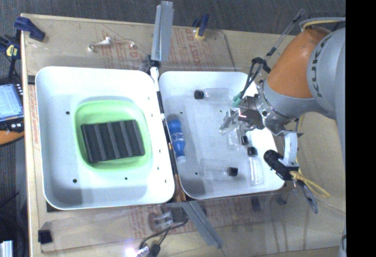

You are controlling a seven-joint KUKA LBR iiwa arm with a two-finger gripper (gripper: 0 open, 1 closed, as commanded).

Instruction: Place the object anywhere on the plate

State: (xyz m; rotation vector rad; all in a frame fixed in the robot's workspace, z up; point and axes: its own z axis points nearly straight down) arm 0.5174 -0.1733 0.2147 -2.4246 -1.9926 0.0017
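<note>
Over the right bin [194,182], my claw [235,121] hovers; whether it is wide or narrow I cannot tell. A blue bottle [175,137] lies against that bin's left wall. The green plate [111,110] in the left bin awaits it: placement not yet done.

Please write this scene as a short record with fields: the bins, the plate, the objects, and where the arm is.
left bin: holds green plate with dark ribbed insert
right bin: blue bottle along its left wall; small clear pieces with black caps
arm: reaches over right bin's right side
gripper: above right bin; jaw state unclear
plate contents: none of the right bin's objects
</note>
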